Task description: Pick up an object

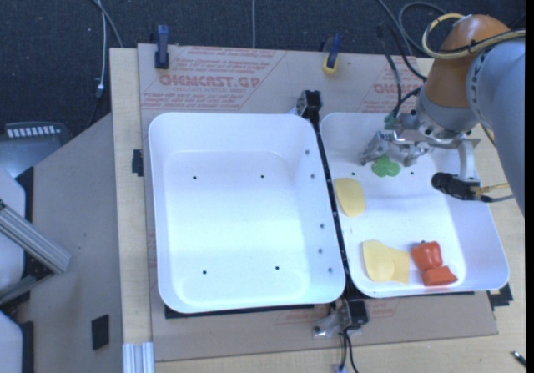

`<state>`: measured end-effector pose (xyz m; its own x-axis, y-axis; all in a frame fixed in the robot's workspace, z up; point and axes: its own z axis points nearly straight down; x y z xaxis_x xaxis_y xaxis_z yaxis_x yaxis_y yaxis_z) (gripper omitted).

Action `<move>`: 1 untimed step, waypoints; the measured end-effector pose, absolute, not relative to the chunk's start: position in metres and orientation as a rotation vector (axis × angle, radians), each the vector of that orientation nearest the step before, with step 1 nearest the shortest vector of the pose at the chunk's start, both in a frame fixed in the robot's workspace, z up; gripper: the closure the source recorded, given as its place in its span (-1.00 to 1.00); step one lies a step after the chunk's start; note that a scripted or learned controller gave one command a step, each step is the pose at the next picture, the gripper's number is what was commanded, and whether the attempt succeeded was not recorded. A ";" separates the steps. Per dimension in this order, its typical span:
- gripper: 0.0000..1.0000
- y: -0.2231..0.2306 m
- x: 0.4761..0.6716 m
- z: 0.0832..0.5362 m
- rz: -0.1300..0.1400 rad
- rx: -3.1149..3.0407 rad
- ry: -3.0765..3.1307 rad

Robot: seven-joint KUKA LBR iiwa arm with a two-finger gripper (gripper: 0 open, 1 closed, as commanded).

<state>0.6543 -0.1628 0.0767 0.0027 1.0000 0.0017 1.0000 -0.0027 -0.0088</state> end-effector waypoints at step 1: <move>1.00 -0.163 0.656 0.090 0.003 -2.220 -2.216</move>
<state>0.6560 -0.1628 0.0897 0.0018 1.0000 0.0015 1.0000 -0.0018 -0.0047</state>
